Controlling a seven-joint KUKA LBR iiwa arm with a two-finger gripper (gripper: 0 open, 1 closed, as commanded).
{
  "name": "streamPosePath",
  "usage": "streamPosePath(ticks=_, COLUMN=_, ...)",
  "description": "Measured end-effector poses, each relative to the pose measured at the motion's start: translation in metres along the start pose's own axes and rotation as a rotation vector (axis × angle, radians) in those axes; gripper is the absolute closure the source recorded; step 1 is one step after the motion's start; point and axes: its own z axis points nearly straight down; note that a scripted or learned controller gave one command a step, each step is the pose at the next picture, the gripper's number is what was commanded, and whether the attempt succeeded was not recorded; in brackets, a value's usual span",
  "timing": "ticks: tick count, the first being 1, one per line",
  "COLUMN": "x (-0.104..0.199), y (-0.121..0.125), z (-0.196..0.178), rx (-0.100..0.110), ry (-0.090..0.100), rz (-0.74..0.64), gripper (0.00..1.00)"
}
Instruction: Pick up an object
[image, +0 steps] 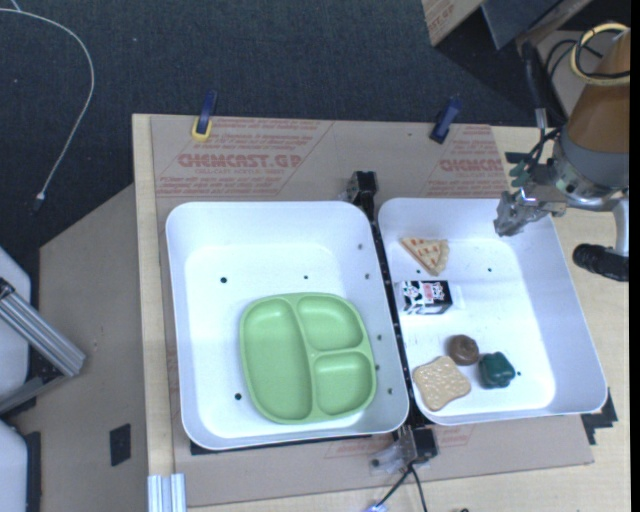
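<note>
The right bin (545, 300) holds a tan waffle-like wedge (426, 253), a small black-and-white carton (427, 295), a brown round piece (462, 349), a dark green block (496, 370) and a beige toast slice (441, 383). My gripper (512, 220) hangs over the bin's far right corner, well away from all of them. Nothing shows between its fingers.
The left bin (200, 260) holds a green divided plate (307, 355) in its near half. A black clamp (363, 186) sits at the top between the bins. Blue clips (445, 119) pin the cardboard sheet at the back edge.
</note>
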Motion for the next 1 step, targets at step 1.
streamPosePath(ticks=1, x=-0.0004, y=0.0022, z=-0.0547, rx=-0.001, ry=-0.001, rz=0.001, gripper=1.0)
